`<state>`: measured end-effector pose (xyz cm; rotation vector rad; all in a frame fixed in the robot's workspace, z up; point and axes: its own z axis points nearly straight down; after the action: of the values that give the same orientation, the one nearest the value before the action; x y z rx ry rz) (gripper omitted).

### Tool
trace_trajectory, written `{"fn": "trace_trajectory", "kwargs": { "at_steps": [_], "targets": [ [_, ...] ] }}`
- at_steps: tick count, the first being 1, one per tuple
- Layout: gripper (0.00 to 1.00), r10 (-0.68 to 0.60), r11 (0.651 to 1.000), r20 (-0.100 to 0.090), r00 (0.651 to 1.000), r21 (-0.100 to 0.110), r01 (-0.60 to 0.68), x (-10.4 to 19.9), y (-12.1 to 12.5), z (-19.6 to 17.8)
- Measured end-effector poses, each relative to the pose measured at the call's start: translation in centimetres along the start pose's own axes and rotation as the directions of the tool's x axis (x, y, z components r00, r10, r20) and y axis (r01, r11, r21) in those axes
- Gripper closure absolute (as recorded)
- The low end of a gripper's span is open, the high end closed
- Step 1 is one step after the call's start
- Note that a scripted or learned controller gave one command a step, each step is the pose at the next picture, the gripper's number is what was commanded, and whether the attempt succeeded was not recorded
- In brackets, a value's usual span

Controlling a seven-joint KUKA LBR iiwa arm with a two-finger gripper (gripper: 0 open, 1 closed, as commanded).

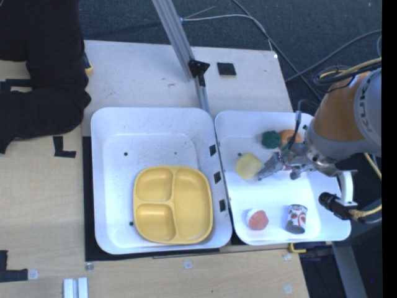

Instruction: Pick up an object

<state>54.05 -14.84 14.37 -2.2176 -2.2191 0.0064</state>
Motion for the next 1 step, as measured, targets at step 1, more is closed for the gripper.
{"fn": "trace_trajectory", "kwargs": {
  "at_steps": [1],
  "targets": [
    [0.0,0.0,1.0,0.0,1.0,-0.001,0.0,0.06,-0.1,5.4]
  ]
}}
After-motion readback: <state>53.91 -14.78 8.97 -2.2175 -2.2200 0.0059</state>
